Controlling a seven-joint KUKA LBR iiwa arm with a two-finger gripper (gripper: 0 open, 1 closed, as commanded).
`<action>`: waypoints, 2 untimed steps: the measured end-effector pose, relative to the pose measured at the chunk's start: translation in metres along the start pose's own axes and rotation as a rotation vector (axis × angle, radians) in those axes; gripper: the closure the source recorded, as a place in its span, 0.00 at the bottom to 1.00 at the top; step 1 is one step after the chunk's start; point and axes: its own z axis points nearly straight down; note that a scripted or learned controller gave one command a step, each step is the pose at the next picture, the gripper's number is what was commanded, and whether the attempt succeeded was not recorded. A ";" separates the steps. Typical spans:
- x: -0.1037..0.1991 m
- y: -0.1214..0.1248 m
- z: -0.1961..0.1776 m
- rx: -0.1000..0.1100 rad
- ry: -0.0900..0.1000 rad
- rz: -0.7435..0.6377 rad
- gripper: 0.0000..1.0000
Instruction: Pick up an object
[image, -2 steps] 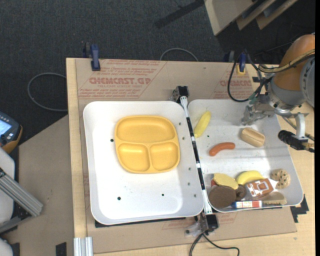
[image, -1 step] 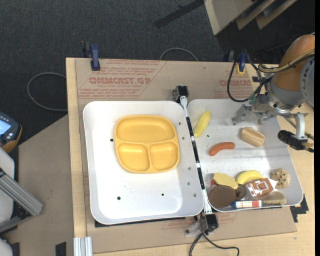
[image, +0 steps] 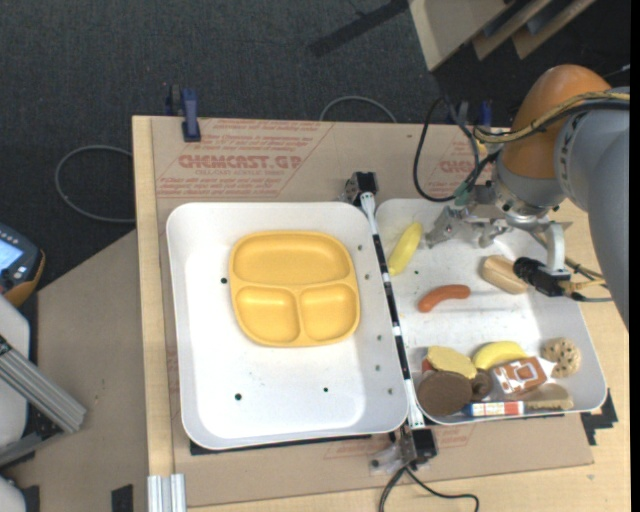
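floor (image: 100, 60): dark grey carpet | bench (image: 270, 150): tan board printed red | loose cable (image: 95, 185): on floor left of bench

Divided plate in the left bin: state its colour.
Yellow all over; the divided plate shows plainly in the camera view.

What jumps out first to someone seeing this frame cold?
Likely the yellow divided tray, sitting alone in the left bin. Next, the cluster of toy food in the right bin: a sausage mid-bin, a banana by the dividing wall, and a pile along the near edge including a cookie. The arm's orange band stands out at upper right, with the gripper over that bin's far end.
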 end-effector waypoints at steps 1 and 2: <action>0.056 0.000 0.003 0.001 -0.001 0.001 0.00; -0.030 -0.013 0.003 -0.002 -0.007 0.012 0.00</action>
